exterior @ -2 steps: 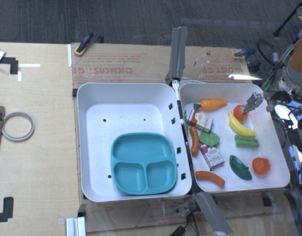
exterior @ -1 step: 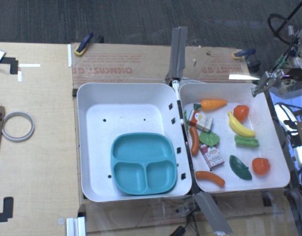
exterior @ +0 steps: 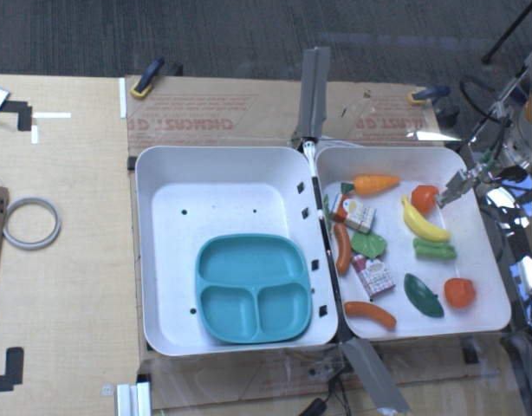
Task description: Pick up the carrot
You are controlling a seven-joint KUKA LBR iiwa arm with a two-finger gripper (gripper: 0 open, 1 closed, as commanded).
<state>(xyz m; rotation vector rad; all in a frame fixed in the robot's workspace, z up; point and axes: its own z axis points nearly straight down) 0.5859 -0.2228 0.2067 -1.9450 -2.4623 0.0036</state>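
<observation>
Your gripper (exterior: pixel 457 188) sits at the right rim of the right bin (exterior: pixel 500 276), its tip reaching in low toward the upper right part of that bin — whether it is wide or narrow you cannot tell from this slanted view, and nothing shows clamped in it. Just beside its tip lies a red tomato (exterior: pixel 424 198), with a yellow banana (exterior: pixel 424 221) touching it below.

The carrot (exterior: pixel 375 183) lies on its side near the bin's far wall, left of the tomato and apart from the gripper. Below it you have a small carton (exterior: pixel 356 214), a sausage (exterior: pixel 342 247) along the left wall, a green leaf (exterior: pixel 369 244) and a second small carton (exterior: pixel 374 276). Toward the right sit a green pepper (exterior: pixel 434 250), a dark green leaf-shaped piece (exterior: pixel 422 294) and an orange round fruit (exterior: pixel 459 292); another sausage (exterior: pixel 369 315) lies by the near wall.

The left bin (exterior: pixel 162 232) holds a teal divided plate (exterior: pixel 253 288). On the bench to the left rests a roll of tape (exterior: pixel 29 223).
</observation>
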